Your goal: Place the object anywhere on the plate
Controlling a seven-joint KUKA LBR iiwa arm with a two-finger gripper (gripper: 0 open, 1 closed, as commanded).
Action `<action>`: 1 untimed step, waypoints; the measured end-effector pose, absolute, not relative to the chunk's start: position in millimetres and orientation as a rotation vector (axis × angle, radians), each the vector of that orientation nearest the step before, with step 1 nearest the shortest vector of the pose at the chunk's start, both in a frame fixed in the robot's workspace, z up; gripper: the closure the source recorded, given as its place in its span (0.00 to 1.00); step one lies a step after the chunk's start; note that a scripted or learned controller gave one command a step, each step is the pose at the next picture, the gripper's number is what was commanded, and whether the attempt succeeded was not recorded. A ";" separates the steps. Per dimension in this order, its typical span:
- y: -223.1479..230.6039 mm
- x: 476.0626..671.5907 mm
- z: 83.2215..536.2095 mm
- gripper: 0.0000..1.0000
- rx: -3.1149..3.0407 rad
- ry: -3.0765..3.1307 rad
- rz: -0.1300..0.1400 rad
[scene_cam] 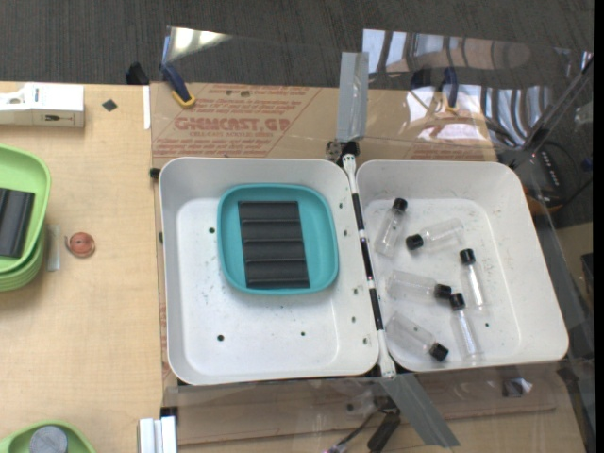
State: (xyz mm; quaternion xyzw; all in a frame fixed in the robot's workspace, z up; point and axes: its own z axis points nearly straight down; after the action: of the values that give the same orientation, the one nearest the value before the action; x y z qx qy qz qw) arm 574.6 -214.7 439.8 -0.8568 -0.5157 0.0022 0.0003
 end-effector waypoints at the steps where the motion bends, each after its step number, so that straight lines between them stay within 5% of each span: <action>1: -213.3 610.3 439.5 0.00 -2.758 -1.503 0.007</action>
State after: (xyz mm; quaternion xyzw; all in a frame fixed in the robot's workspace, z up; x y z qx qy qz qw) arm 610.3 -213.3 439.5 -0.8780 -0.4786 0.0023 0.0004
